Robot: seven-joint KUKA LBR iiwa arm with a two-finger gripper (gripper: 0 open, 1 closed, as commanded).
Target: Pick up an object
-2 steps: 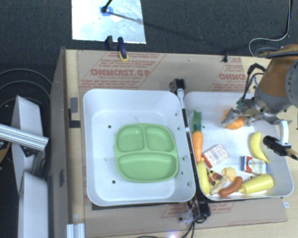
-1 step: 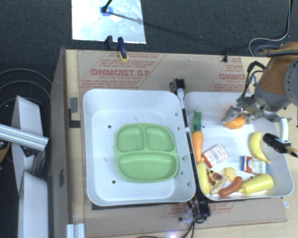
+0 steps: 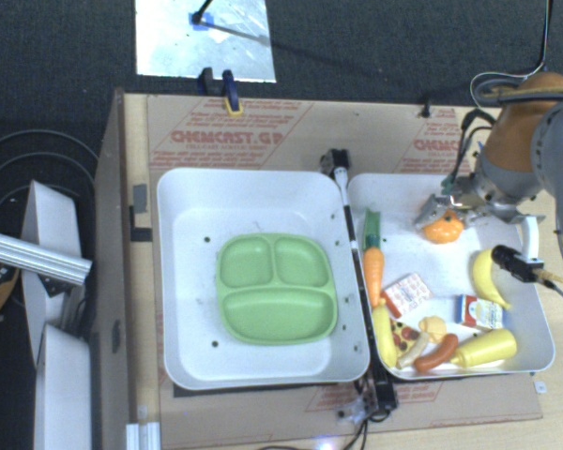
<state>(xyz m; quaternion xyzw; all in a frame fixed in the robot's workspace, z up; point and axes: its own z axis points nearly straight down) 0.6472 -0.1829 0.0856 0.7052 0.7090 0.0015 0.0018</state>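
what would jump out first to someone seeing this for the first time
Probably the green divided plate, alone in the left bin. Next, the right bin crowded with toy food: a carrot along its left wall, a banana at right, a sausage near the front. The gripper sits right at an orange piece at that bin's back.

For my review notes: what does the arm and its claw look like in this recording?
The arm is grey and rounded, with an orange band above the wrist. Thin dark cables loop along its side, and another runs up from the band. The claw is a small metallic grey assembly. No markings are legible.
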